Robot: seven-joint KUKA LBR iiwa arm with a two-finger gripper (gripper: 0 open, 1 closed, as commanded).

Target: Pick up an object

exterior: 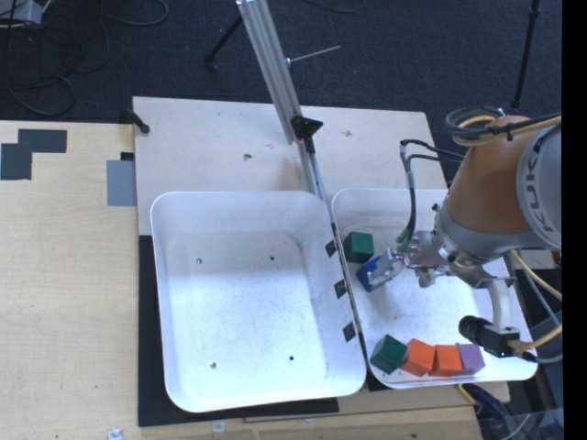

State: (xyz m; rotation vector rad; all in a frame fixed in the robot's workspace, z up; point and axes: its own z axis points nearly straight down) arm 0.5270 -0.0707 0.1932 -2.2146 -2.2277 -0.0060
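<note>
My gripper [385,268] hangs over the middle of the right bin [413,204], reaching in from the right under the grey arm with its orange band. A small blue block [368,272] lies right at the gripper's tip, on its left side, and touches it or nearly does. Whether it is gripped is unclear. A green cube [359,244] sits just above the blue block, near the bin's left wall. Along the bin's front edge lie a dark green cube [389,353], two orange cubes [419,357] and a purple cube [470,357] in a row.
The left bin [183,209] lies beside the right one, with a divider wall between them. A slanted aluminium bar [275,71] rises from behind the bins. Cables loop around the arm at the right.
</note>
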